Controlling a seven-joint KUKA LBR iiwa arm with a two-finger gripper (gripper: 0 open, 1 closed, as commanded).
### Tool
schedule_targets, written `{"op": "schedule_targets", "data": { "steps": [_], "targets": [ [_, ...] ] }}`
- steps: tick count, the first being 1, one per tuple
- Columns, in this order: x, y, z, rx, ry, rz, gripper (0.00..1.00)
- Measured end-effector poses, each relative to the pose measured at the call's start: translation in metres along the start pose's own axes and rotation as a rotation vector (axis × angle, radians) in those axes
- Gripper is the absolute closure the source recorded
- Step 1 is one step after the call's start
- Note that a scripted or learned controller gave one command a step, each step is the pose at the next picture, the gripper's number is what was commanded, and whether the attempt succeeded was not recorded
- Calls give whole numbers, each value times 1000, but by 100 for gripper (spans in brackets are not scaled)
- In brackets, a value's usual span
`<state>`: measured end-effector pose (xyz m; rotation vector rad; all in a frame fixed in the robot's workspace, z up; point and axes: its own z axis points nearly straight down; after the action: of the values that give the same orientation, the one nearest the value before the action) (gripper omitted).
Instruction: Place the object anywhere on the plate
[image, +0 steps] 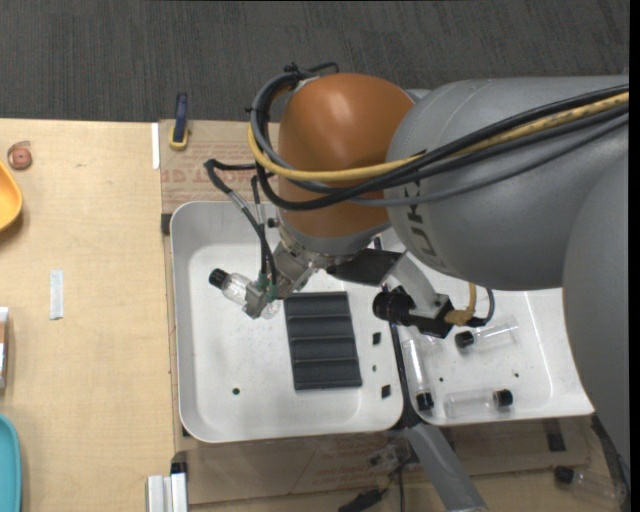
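Two white bins sit side by side on the bench; the left bin (200, 400) carries a dark ribbed plate (323, 342) near its centre. The arm (480, 180) reaches in from 3 o'clock, its orange band (335, 130) masking the wrist. The gripper (264, 298) stands at 10 o'clock of the plate, just beside its upper-left corner. A clear vial with a black cap (228, 285) lies at the gripper, cap pointing to 9 o'clock. Its far end meets the fingertips, which seem to pinch it, though the glare and small scale leave this uncertain; I cannot tell for sure. Three more clear vials (480, 400) rest in the right bin (540, 390).

Assessment: the step in hand is carrying the vial to the plate. Recommended practice: confirm the grip, lift clear of the bin floor, travel towards 4 o'clock, lower over the plate's middle ribs, and release low so the round vial settles in a groove instead of rolling off.
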<state>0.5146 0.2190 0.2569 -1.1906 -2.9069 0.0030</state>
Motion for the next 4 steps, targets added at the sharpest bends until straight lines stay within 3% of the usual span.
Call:
{"op": "schedule_targets", "data": {
  "steps": [1,2,3,4],
  "targets": [
    [0,0,0,0,0,1,0],
    [-2,0,-8,1,0,4,100],
    [-24,-65,36,1,1,-32,100],
    [-73,-15,112,2,1,199,100]
  ]
}}
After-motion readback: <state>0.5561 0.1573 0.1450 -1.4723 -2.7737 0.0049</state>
